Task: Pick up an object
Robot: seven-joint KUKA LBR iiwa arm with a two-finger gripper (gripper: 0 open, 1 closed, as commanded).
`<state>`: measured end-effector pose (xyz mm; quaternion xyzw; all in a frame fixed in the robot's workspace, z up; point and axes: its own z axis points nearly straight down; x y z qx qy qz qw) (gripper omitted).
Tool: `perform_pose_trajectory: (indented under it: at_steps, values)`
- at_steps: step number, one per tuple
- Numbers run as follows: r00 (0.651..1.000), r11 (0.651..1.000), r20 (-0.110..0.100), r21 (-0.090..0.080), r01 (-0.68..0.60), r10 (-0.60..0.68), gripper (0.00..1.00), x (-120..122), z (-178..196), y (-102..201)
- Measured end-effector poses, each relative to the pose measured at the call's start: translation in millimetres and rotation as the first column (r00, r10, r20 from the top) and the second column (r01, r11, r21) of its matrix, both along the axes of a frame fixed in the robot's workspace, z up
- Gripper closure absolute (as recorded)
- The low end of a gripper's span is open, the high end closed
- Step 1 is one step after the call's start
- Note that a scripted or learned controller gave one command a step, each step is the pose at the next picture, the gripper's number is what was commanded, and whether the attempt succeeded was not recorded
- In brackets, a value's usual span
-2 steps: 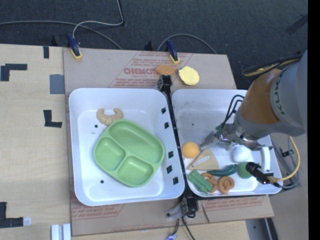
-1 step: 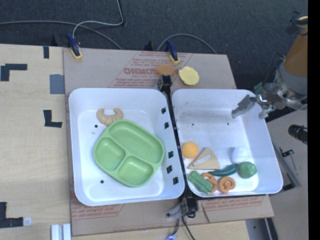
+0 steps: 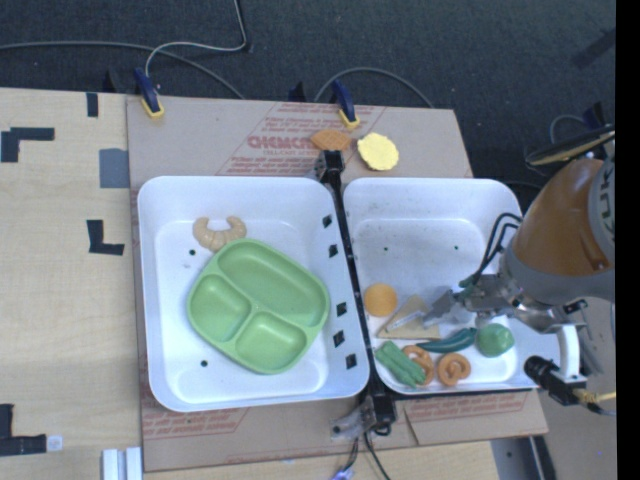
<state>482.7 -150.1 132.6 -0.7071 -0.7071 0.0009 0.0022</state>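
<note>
The right bin [image 3: 430, 203] holds several toy foods along its near side: an orange ball [image 3: 380, 299], a tan wedge [image 3: 405, 320], a dark green pod [image 3: 450, 341], a round green piece [image 3: 494, 340], a ridged green piece [image 3: 398, 361] and an orange pretzel [image 3: 454, 369]. My gripper [image 3: 437, 310] reaches in from the right and sits low over the tan wedge's right end, just above the dark green pod. The arm's orange band [image 3: 565, 228] hangs over the bin's right edge.
The left bin [image 3: 160, 268] holds a green divided plate [image 3: 258, 305] and a tan curved piece [image 3: 218, 231]. A yellow disc [image 3: 378, 152] and an orange biscuit [image 3: 331, 140] lie on the cardboard behind the bins. Blue clamps [image 3: 149, 96] hold the cardboard.
</note>
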Motion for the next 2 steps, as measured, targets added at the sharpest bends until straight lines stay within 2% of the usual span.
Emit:
perform_pose_trajectory:
  at_steps: [1, 2]
  values:
    - [1.0, 1.0, 0.012, -0.008, 0.0, 0.0, 0.0, 68.5, -45.7, 33.6]
    - [1.0, 1.0, 0.012, -0.006, -0.002, 0.002, 0.0, 140.5, -45.5, -15.3]
